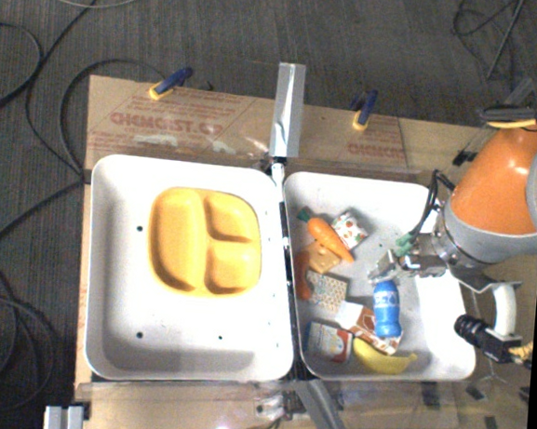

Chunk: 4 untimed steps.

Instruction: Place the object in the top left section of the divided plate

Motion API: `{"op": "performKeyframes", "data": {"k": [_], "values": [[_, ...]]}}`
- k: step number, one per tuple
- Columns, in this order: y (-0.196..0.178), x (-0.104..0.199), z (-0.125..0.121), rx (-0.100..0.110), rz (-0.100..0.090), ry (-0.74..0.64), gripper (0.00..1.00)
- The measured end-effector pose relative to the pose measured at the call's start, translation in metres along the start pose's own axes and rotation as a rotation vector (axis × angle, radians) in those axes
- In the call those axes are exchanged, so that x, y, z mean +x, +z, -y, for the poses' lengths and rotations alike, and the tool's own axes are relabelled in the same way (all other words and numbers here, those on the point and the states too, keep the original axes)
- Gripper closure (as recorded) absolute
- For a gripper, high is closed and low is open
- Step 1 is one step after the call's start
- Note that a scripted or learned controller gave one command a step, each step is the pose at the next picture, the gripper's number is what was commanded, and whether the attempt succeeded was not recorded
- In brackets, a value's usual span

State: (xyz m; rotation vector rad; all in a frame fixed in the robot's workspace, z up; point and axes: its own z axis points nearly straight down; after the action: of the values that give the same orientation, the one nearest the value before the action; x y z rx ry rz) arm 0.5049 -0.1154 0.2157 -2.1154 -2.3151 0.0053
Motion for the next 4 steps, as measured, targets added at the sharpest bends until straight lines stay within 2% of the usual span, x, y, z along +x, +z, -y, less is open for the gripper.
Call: {"op": "performKeyframes", "data": {"k": [1,2,3,4], "values": [[0.035,0.041,-0.073,0.002,0.003,-0.134,1.00],[0.035,0.098,-0.120,0.000,0.004,-0.415,1.00],[-0.008,0.041,-0.124,0.000,0.005,-0.315,1.00],[0.006,0.109,-0.174,0.000,0.004,-0.257,1.00]]}}
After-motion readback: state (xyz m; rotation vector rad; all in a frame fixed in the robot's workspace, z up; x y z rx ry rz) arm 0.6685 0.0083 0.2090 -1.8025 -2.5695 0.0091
